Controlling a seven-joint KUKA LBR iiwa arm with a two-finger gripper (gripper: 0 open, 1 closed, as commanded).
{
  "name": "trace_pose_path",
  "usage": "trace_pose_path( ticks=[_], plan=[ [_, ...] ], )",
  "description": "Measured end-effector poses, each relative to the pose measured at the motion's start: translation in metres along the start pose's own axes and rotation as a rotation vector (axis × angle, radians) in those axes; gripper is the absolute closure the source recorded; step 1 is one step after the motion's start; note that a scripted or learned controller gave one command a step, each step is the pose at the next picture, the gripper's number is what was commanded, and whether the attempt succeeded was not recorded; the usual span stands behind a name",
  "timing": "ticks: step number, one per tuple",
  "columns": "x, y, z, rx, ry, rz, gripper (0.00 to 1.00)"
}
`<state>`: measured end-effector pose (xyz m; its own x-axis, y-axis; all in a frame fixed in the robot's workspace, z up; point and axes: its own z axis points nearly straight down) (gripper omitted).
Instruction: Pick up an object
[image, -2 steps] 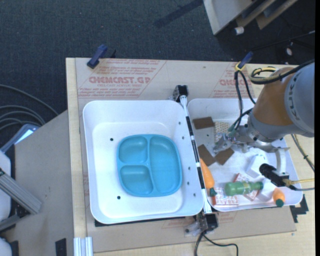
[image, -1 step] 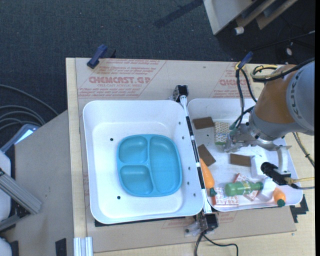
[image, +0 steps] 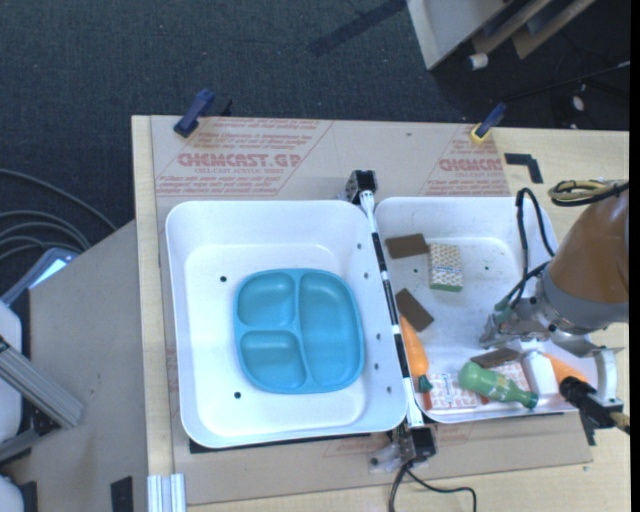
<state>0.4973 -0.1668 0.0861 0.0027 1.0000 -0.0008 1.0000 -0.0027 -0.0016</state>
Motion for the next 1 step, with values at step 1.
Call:
trace_pose_path(
  ticks=[1],
  plan=[
    [0.0594,0.0891,-0.0729,-0.003,0.002,-0.004,1.00]
  ],
)
